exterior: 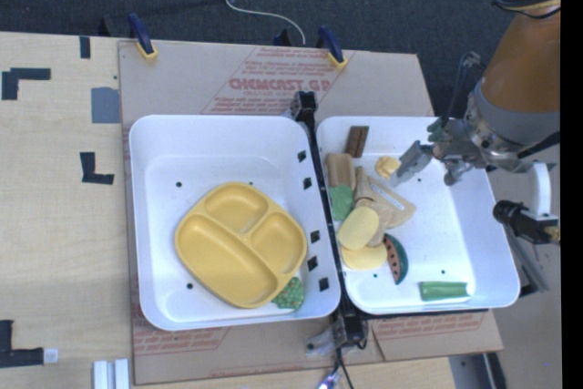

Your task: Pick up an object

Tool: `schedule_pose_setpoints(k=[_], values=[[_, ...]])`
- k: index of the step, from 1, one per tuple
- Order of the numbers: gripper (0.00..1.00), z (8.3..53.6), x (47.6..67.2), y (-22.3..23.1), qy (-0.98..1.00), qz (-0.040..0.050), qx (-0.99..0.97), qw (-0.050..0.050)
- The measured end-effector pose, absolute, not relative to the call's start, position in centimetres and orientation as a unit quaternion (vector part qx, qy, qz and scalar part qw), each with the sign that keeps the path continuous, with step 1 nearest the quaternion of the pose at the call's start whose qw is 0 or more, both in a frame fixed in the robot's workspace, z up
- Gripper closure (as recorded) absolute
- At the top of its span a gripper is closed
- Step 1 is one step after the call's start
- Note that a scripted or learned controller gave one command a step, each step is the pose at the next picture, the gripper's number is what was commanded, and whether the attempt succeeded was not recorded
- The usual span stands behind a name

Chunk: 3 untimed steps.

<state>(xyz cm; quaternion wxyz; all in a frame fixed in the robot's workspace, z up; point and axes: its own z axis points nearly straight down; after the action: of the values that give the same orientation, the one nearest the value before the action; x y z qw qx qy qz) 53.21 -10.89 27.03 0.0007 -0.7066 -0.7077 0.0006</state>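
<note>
While the arm (519, 77) reaches in from three o'clock, its gripper (414, 161) is held low over the right bin (483, 223), toward that bin's twelve o'clock side. The fingers look spread, with nothing seen between them.

Left bin (155, 196): a yellow tray (239, 243) is laid at its centre, with a green piece (291, 293) touching the tray at five o'clock.

Right bin: a heap of toy food (364, 214) is gathered along the nine o'clock wall. A brown block (357, 139) lies at eleven o'clock, a watermelon slice (394, 258) at the heap's five o'clock, a green bar (444, 290) apart at six o'clock. A small yellow piece (388, 166) sits just beside the gripper, at its nine o'clock; this is judged the likeliest target.

Step in hand is judged to be the approach; no grasp is made yet. Next move calls for the fingers to be centred over the yellow piece, lowered around it, closed, then lifted. Crowding from the heap at seven o'clock may foul one finger.
</note>
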Motion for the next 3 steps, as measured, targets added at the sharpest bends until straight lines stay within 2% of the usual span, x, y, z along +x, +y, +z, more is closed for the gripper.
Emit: schedule_pose_setpoints(k=[1,2,3], values=[[0.0,18.0,52.4,-18.3,-0.705,0.0035,-0.709,0.003],[0.0,9.3,58.4,-15.8,-0.707,0.0005,-0.707,0.0],[0.0,8.4,64.2,-12.0,-0.709,0.0023,-0.705,0.0]])
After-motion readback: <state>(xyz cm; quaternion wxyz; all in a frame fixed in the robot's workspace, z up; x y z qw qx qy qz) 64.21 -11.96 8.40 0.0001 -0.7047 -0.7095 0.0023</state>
